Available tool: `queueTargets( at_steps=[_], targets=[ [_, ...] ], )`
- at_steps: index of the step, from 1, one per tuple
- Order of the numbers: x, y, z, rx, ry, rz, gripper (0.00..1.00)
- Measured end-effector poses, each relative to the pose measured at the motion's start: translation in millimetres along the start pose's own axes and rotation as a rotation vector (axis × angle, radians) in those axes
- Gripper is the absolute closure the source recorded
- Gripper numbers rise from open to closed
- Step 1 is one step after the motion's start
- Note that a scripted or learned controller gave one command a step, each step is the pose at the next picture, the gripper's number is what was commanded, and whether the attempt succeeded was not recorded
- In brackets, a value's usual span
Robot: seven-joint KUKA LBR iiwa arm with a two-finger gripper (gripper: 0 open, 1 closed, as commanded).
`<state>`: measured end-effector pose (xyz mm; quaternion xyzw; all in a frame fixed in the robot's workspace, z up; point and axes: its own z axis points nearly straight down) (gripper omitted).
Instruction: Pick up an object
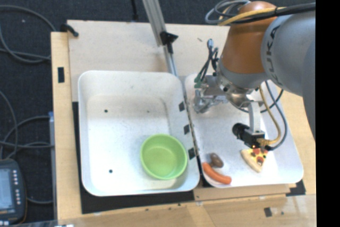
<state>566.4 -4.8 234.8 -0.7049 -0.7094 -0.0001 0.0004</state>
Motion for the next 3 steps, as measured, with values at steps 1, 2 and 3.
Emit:
queueTargets(
  at_steps=[1, 2, 3],
  targets=[
    [49.1, -25.7, -13.0, -0.001, 0.002, -0.002, 1.00],
    [91.8, -52.8, 3.1, 0.001, -0.001, 0.000, 1.00],
    [90.3, -51.7, 2.6, -0.001, 0.001, 0.005, 0.00]
  ],
)
